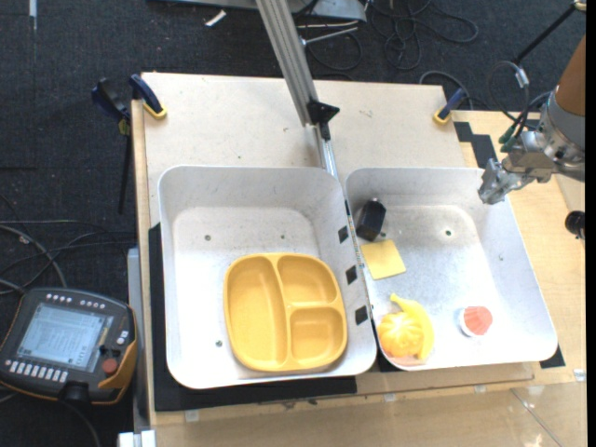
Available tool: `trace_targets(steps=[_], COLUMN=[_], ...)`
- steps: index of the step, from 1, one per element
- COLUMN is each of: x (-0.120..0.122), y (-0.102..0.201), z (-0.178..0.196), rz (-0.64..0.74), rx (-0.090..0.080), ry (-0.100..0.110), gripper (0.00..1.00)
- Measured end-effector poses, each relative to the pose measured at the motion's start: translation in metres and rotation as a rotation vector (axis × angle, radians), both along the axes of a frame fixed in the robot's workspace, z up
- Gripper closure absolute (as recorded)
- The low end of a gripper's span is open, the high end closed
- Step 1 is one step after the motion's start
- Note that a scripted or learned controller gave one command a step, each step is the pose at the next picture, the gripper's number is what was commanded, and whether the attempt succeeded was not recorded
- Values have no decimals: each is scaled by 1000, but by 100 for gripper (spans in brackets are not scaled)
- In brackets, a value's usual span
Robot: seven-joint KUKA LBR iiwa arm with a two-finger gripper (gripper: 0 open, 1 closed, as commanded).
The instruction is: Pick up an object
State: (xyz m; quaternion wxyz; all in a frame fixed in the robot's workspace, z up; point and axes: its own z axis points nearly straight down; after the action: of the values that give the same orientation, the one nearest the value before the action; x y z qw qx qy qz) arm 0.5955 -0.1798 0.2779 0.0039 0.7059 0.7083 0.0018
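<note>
Pale wooden counter [242, 124] below me, my claw [492, 190], its state unreadable, hangs at the right white bin's [521, 277] rim; I should centre over the yellow rubber duck [406, 331] before descending.

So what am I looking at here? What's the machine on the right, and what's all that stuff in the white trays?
One camera fixed above a bench looks down at a slant. The bench carries two shallow white bins. The left bin holds a yellow divided plate. The right bin holds a small black object, a flat yellow square, a yellow and orange toy and a small red and white piece. The machine at the right edge is a robot arm. Its gripper, a two-finger hand, hangs by the right bin's far right corner. Nothing is in it. Its job is to pick up one object. The grey box at bottom left is a handheld controller.
</note>
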Motion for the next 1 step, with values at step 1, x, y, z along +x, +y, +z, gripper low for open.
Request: trace_targets(steps=[1], x=[17], y=[56], z=[2], rz=[5], rx=[4], ry=[5], gripper=[100])
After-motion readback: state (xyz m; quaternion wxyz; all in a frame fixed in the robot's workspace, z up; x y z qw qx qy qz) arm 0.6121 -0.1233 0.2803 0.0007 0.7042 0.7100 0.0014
